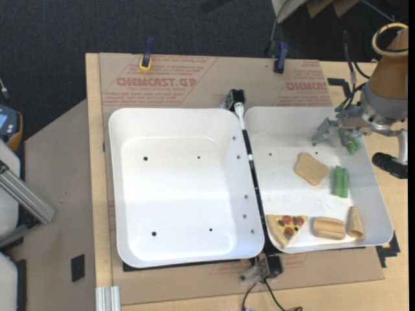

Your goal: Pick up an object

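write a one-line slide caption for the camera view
Gripper over the right bin holding toy foods: pizza slice, bread, green piece.

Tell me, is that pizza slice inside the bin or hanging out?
Inside. The pizza slice lies flat in the near-left corner of the right bin, beside a bread roll.

Two white bins side by side on tabletop (194, 76). Left bin (130, 135) bare inside save small dark dots. Right bin (285, 135) holds bread slice (311, 169), green piece (340, 181), pizza slice (286, 227) at near left corner, bread roll (329, 227) beside it, tan cone-like piece (355, 221) just right of roll. Arm (391, 76) enters from right; tool (338, 129) low over far right part of right bin, second green item (353, 145) just beside it, grip unclear. Blue clamp (281, 56) and yellow-tipped clamp (146, 56) on far board edge.
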{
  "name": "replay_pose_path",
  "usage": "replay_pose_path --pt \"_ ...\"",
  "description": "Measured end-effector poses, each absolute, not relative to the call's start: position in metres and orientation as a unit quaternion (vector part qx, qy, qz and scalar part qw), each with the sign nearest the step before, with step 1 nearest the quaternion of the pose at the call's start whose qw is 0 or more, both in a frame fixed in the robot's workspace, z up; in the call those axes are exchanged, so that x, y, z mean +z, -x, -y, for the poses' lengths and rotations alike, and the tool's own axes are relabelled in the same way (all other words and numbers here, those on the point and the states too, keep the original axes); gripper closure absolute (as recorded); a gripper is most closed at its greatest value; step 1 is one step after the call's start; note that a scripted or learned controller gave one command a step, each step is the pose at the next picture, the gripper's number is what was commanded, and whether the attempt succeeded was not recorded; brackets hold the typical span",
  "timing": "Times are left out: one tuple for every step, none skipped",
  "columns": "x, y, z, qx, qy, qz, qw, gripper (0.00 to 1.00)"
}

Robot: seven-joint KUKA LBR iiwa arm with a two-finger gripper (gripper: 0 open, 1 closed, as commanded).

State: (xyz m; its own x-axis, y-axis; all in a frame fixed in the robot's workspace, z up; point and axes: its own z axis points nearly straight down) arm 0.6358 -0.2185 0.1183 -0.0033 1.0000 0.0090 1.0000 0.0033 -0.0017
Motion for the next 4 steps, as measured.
replay_pose_path --pt "0.087 -0.623 0.214 -0.0078 0.705 0.709 0.005 0.0" --pt "0.089 -0.614 0.189 -0.0025 0.706 0.708 -0.004 0.0" --pt "0.089 -0.614 0.19 -0.0027 0.707 0.707 -0.004 0.0" --pt "0.089 -0.614 0.19 -0.0027 0.707 0.707 -0.004 0.0"
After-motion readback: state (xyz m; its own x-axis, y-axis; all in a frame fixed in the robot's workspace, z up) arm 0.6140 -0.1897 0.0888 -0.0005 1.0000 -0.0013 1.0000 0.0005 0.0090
